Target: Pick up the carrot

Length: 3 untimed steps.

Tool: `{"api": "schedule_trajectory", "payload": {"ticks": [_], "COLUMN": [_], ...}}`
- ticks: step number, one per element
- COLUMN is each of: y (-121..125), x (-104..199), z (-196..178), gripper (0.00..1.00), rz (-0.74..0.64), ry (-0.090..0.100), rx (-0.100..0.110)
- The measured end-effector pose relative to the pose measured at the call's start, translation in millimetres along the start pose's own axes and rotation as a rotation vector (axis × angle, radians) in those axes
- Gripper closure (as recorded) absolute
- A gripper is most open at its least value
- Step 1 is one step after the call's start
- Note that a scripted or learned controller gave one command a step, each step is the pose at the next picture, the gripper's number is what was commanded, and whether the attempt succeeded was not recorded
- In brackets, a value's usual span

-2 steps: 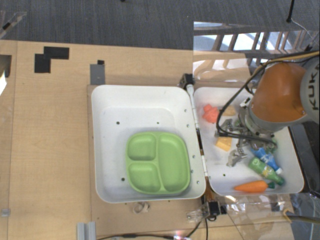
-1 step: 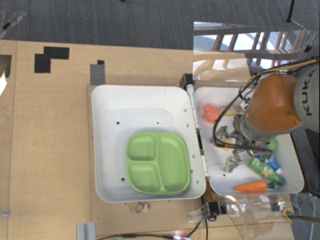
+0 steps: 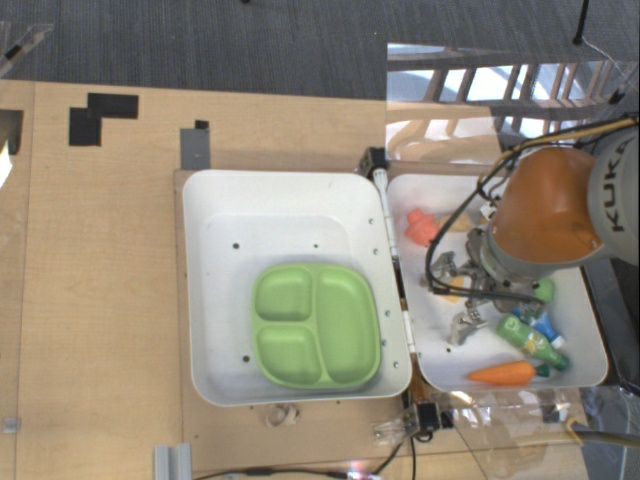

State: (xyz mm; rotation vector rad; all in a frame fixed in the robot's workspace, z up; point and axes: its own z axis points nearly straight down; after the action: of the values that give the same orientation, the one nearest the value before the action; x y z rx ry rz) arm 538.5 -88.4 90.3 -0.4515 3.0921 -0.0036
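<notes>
Carrot (image 3: 502, 373) lies by the right bin's (image 3: 432, 368) near rim; gripper (image 3: 465, 326) jaws unclear

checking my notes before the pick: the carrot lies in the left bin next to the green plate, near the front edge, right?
Not quite. The camera view shows the carrot in the right bin, near its front edge. The green plate sits in the left bin, apart from it.

Orange carrot (image 3: 503, 373) with a dark green tip at its right end, lying flat on its side, pointing left, near the front edge of the right white bin (image 3: 432, 368), just below a green bottle (image 3: 528, 336), nothing holding it
</notes>
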Motion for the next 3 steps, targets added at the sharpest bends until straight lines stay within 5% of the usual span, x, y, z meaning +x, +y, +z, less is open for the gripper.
{"api": "schedule_trajectory", "payload": {"ticks": [1,2,3], "y": [10,11,11], "x": [20,15,15], "z": [-7,-19,-19], "gripper": [0.0,1.0,0.0], "rz": [-0.153,-0.159,-0.16], "ry": [0.006,-0.005,-0.005], "rx": [-0.003,0.001,0.0]}}
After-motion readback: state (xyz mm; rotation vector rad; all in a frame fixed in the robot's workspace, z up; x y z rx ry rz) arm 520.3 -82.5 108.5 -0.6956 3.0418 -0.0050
